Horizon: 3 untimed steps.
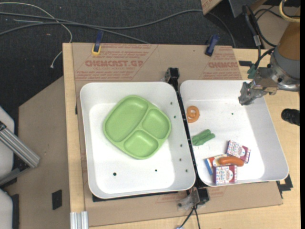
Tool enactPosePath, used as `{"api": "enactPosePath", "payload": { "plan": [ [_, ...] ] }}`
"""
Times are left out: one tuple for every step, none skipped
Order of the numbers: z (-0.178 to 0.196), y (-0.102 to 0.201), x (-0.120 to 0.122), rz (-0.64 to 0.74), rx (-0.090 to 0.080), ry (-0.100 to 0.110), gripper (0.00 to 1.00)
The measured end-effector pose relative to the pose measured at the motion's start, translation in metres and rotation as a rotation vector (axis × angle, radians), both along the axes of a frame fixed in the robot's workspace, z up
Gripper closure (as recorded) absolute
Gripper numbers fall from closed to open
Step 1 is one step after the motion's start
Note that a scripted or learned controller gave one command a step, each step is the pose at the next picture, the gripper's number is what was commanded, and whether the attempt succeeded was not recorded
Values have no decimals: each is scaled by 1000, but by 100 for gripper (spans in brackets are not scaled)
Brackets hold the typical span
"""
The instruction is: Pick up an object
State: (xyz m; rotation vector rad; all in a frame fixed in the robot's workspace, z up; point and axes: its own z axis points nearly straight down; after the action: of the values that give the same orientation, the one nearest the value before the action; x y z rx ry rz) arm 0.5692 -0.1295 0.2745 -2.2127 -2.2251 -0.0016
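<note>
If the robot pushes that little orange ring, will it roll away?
Probably not. The orange ring lies flat on the right bin's smooth floor, so a push would likely slide it. It looks small and light, so even a nudge may send it skidding. Its thin, low shape could be hard to pinch.

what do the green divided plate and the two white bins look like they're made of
The green three-compartment plate looks like moulded plastic, matte, with soft rounded ridges. The two shallow white bins, left and right, seem thin formed plastic, smooth and slightly glossy, though coated metal can't be excluded.
</note>
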Motion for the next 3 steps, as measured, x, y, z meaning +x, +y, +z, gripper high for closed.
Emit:
{"api": "enactPosePath", "payload": {
  "plan": [
    [1,50,-18,0,0,1,100],
    [-4,92,-37,-1,-1,2,100],
    [-10,147,-48,-1,-1,2,100]
  ]
}}
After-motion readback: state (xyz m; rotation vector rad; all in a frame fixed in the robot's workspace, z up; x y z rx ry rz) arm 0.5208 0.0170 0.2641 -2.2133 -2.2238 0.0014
